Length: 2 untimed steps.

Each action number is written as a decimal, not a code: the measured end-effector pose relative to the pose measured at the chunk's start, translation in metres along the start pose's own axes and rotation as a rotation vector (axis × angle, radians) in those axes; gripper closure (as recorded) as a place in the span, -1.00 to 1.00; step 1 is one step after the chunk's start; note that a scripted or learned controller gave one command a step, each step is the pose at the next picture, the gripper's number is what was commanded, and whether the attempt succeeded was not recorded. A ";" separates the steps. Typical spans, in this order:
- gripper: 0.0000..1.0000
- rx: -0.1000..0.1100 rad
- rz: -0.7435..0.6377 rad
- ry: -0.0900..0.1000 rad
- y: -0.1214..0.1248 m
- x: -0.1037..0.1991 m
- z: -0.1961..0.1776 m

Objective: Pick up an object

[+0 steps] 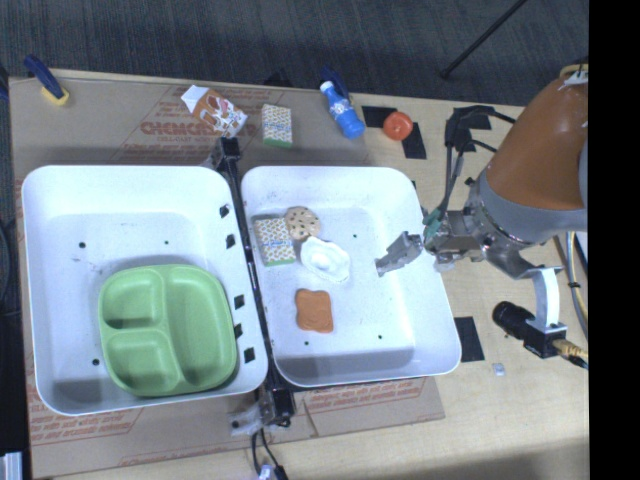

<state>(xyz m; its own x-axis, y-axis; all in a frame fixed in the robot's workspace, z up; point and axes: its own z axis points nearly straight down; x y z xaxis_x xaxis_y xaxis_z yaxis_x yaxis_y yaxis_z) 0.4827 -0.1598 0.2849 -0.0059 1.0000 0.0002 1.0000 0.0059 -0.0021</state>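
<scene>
Hovering above the right bin [430, 343] near its right edge, the gripper [398, 255] carries nothing; whether it is spread or pressed together cannot be told. Candidate objects lie toward the bin's left edge: orange block [314, 311], white lump [325, 259], cookie [300, 222], patterned packet [274, 241]. Recommendation: target the orange block, which stands apart from the others, and descend squarely over its centre.

The arm [535, 158] is cut off at the right, its upper part out of view. The print on the packet [274, 241] under the cookie [299, 222] is too small to read. The white lump [325, 259] is too blurred to name.
</scene>
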 end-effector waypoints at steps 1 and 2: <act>-1.00 0.005 -0.002 0.002 -0.007 0.022 0.149; -1.00 0.002 -0.003 0.000 0.067 0.056 0.194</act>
<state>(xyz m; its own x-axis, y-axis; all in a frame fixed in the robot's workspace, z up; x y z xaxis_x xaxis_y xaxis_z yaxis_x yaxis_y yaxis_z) 0.5491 -0.1038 0.0912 -0.0088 1.0000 0.0005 1.0000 0.0088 -0.0040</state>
